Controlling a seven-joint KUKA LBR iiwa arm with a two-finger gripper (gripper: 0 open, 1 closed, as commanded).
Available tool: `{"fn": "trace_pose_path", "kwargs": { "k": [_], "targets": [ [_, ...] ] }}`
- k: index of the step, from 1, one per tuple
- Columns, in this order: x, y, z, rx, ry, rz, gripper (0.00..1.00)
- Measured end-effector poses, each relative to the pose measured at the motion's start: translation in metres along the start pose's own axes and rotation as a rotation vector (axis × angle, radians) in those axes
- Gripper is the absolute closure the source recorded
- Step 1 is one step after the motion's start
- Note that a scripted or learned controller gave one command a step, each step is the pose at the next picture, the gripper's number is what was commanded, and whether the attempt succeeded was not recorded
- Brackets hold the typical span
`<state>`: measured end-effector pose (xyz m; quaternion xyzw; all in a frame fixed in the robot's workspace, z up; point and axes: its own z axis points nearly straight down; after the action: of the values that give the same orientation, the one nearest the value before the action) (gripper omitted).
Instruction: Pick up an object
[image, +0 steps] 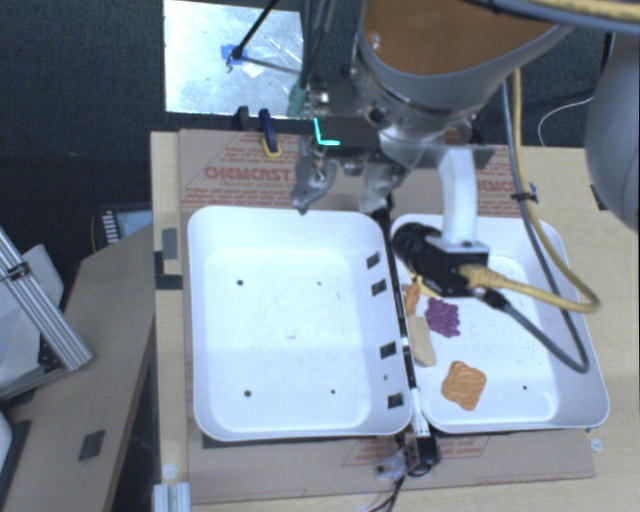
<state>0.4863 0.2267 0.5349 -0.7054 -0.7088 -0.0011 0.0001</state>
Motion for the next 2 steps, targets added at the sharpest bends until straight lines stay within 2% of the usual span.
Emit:
{"fn": "trace_pose_path", "kwargs": {
  "k": [1, 2],
  "targets": [
    [0.0, 0.0, -0.011, -0.002, 0.002, -0.004, 1.0],
    [0.008, 0.016, 0.001, 0.001, -0.002, -0.002, 1.0]
  ]
}}
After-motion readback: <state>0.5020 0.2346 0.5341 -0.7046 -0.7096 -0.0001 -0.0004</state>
